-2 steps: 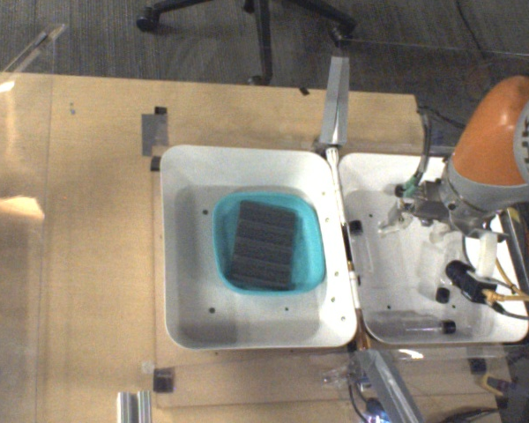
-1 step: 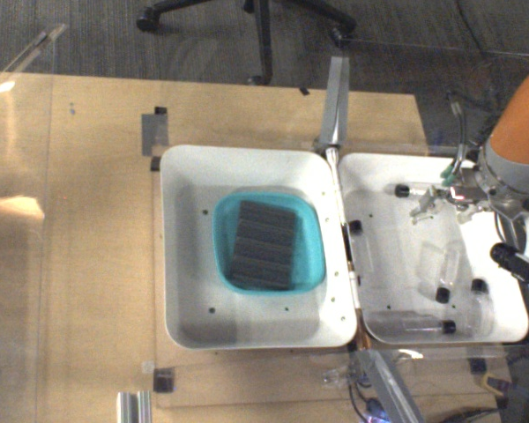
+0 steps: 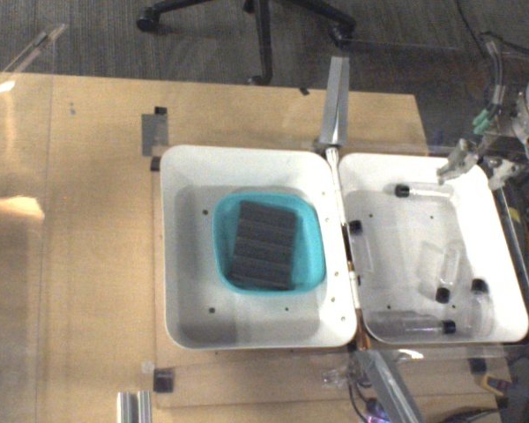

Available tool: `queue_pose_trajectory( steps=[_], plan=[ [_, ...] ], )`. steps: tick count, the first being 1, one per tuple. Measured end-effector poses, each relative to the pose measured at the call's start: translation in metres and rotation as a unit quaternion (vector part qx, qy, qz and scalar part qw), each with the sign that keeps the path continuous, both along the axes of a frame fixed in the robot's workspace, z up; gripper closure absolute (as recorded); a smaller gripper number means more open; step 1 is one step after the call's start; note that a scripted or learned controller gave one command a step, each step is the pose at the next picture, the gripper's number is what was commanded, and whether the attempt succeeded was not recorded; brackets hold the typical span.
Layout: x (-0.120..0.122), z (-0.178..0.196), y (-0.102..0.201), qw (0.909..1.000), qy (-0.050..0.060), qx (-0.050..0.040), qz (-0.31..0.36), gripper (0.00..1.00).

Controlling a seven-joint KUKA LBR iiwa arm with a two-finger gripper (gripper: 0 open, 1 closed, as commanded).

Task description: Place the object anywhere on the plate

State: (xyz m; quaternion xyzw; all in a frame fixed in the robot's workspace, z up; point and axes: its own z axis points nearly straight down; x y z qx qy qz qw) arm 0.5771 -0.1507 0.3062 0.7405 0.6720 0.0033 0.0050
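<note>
At the near edge of the tabletop [image 3: 70, 263], two white bins are sitting side by side. In the left bin [image 3: 181, 320], a dark ribbed block [image 3: 264, 241] is lying flat on the teal plate [image 3: 312, 252], well inside its rim and tilted slightly with the plate. The right bin [image 3: 502, 324] is carrying only small black fittings and some clear plastic pieces near its front corner.

Farther back, I am hanging at the far right corner of the right bin, my end effector [image 3: 476, 152] just over the rim and well apart from the plate; whether it is apart or together I cannot tell at this size and angle, and nothing is showing in it.

I am judging the placing step done, since the block is already resting on the plate. The next move is calling for little more than keeping high and clear.

The raised divider between the bins and the metal post [image 3: 335, 104] behind it are the edges to mind; open room is lying above the right bin and beyond the far wall, toward the chair base [image 3: 260, 16] on the carpet.
</note>
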Motion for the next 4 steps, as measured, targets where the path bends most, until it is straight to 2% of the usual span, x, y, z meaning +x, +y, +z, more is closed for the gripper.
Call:
queue_pose_trajectory(
  steps=[1,2,3,4],
  plan=[
    [0.023,-0.062,-0.045,0.9995,0.004,0.0008,-0.032,0.00],
    [0.094,-0.007,-0.030,0.9997,0.000,-0.0001,-0.026,0.00],
    [0.093,-0.010,0.014,0.9987,0.003,0.0010,-0.051,0.00],
    [0.049,0.036,0.002,0.9925,0.000,0.0012,-0.122,0.00]
  ],
)
